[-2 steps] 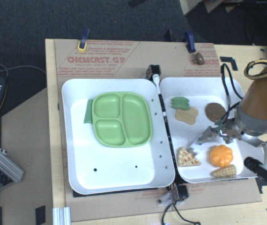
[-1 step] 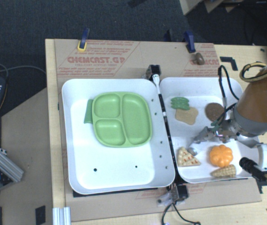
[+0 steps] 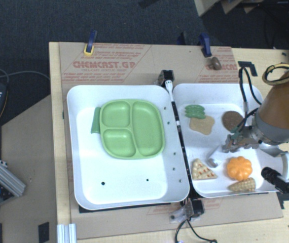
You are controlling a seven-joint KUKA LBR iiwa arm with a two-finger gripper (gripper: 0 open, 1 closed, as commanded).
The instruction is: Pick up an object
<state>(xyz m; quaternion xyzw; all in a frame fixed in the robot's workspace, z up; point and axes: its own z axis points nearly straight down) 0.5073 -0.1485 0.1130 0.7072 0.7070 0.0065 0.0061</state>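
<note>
Bench surface: a tan cardboard sheet (image 3: 134,59) printed with red lettering covers the bench top, held at the far edge by a yellow clamp (image 3: 89,45) and a blue clamp (image 3: 205,44). The floor beyond is dark carpet (image 3: 58,9), with cables lying at the left.

Two shallow white plastic bins sit side by side, their inner rims touching. The left bin (image 3: 83,176) holds a light green three-compartment plastic tray (image 3: 132,128), lying flat toward the far half.

The right bin (image 3: 213,189) holds small toy food items: a green ridged piece (image 3: 194,111) at the far left, a tan flat piece (image 3: 202,125) just beside it, a brown round disc (image 3: 231,120) further right, a pizza-slice wedge (image 3: 203,170) at the near left, an orange pumpkin-shaped toy (image 3: 239,167) and a beige waffle-cone piece (image 3: 243,186) just beneath it.

The grey arm with its orange band (image 3: 281,108) enters from the right. The metal two-finger gripper (image 3: 213,160) hangs low in the right bin, its tip between the pizza-slice wedge and the orange pumpkin-shaped toy; the pumpkin lies just to its right, apart from it. Whether the fingers are spread or closed cannot be told, and nothing is seen between them.
</note>
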